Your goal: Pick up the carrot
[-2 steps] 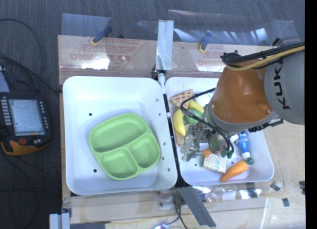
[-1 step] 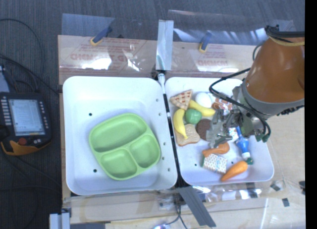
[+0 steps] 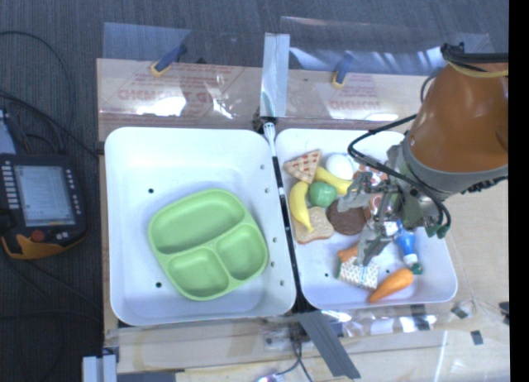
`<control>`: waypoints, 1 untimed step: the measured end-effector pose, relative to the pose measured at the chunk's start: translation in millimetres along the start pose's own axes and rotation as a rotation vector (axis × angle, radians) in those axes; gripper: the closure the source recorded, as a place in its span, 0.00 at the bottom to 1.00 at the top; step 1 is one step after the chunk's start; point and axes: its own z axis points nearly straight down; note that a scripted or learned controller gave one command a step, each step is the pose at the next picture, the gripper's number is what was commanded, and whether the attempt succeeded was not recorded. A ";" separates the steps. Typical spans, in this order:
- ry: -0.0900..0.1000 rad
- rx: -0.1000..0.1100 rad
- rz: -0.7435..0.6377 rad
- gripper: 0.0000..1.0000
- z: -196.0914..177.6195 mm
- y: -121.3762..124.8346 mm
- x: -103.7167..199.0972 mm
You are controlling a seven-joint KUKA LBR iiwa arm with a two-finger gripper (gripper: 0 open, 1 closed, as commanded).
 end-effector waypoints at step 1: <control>0.008 -0.003 -0.210 0.00 101.4 -36.0 -2.0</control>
